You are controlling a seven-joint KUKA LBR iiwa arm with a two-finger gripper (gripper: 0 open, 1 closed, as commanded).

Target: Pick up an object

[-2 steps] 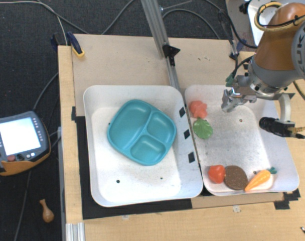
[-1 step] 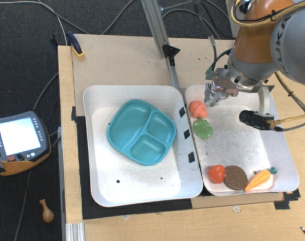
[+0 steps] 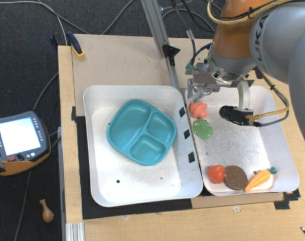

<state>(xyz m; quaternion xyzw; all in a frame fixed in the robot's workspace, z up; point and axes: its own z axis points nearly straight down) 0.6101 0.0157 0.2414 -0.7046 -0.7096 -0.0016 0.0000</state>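
The claw (image 3: 196, 95) is low in the right bin (image 3: 273, 134), right above a pink toy (image 3: 197, 109) by the bin's left wall. I cannot tell if it grips. The toy looks not lifted yet, so picking up is left.

A teal divided plate (image 3: 142, 131) is seen in the left bin (image 3: 97, 185); a handheld pendant (image 3: 18, 142) lies left of the counter (image 3: 117, 59).

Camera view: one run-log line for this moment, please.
gripper above pink toy | right bin | grasp unconfirmed | teal plate in left bin
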